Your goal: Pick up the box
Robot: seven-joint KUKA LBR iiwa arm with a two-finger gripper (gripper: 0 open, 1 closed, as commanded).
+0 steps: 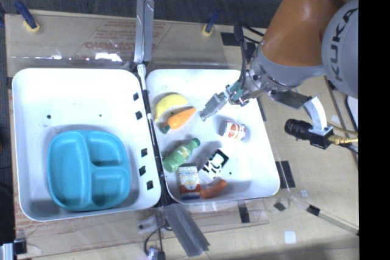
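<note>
We see the grey two-finger gripper (210, 109) reaching down into the right-hand shallow white bin (261, 125) from the upper right, its slim fingers (213, 105) drawn close together with nothing between them, so we read it as closed on nothing. It hangs over the bare floor of the bin, just right of the orange carrot-shaped toy (181, 118), which lies against the yellow banana-like toy (169, 104) near the bin's left wall. A little below and to the right of the fingertips sits a small red and white can (233, 130) on its side. Further toward the near edge lies the task's thing, a small black box with white markings (215, 162), tilted on the bin floor, apart from the gripper. Beside it to the left we find a green plastic bottle (180, 154) lying aslant, and below that a small carton with a red and white label (188, 178), with a reddish sausage-shaped toy (213, 190) touching its right side near the front wall. Behind the gripper rises the arm (308, 33), grey with a broad orange band. In the left-hand white bin (36, 100) rests a light blue plastic tray with three compartments (89, 170), near the front.
</note>
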